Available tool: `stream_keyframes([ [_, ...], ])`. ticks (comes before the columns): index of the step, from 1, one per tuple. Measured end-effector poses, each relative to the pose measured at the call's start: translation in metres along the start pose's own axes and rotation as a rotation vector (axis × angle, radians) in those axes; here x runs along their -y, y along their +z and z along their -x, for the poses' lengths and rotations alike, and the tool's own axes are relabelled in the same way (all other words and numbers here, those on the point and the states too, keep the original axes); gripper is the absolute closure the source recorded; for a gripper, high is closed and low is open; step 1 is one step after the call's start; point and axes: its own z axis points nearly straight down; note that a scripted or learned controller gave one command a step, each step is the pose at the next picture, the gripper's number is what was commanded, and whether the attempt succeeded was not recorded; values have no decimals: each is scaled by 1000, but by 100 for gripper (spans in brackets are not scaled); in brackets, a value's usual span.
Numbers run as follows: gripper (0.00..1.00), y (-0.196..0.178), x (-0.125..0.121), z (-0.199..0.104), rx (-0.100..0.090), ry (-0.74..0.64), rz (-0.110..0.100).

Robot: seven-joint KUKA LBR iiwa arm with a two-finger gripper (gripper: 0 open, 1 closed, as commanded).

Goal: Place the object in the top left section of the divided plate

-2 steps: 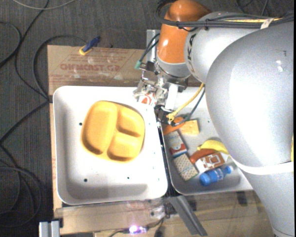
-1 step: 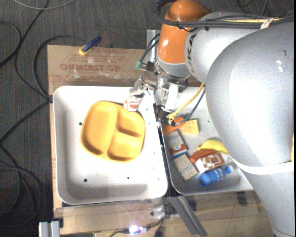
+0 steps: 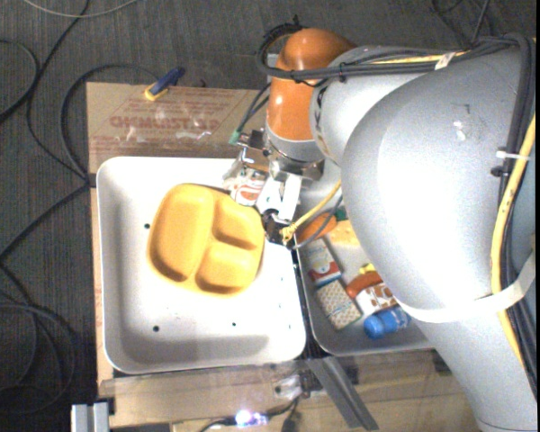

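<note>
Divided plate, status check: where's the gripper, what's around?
Gripper at the yellow divided plate's upper right rim, small red-white object at its tip. Grasp unconfirmed. Packets and bottle in right bin.

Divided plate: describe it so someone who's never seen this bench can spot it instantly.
Find the left white bin, the one away from the arm's bulk. The divided plate lies in its upper middle, just left of the gripper. It is the bin's one yellow-orange thing, rounded and moulded into three hollows, one large and two smaller, unlike the small packets and blue-capped item in the right bin.
</note>
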Motion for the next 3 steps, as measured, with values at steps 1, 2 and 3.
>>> stream_keyframes([
  [1,0,-17,61,8,-3,133,45],
  [2,100,-21,56,35,35,163,37],
  [3,0,-23,61,15,10,139,36],
])
